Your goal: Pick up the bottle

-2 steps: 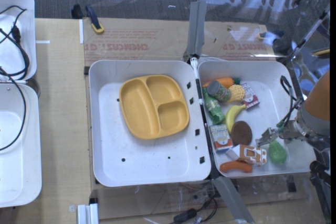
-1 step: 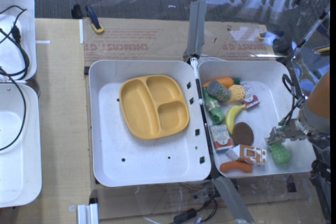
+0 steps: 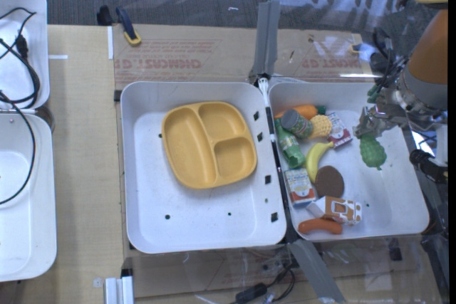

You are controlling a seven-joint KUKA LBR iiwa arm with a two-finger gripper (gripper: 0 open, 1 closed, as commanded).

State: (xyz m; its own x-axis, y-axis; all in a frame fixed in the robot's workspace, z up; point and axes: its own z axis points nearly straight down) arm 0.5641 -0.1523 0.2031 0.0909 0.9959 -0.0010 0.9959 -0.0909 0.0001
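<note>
Can't tell open or closed on the gripper. Hanging by the green toy, well apart from the bottle; could easily grab the wrong thing.

Plate in left bin; bottle in right bin

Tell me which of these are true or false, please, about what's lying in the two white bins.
1. The yellow three-compartment plastic plate lies in the left white bin. True.
2. The green plastic bottle sits on that plate. False: it lies in the right white bin, along the divider.
3. The yellow banana touches the round brown disc. True.
4. The green leafy toy lies beside the orange carrot. False: they lie far apart.
</note>
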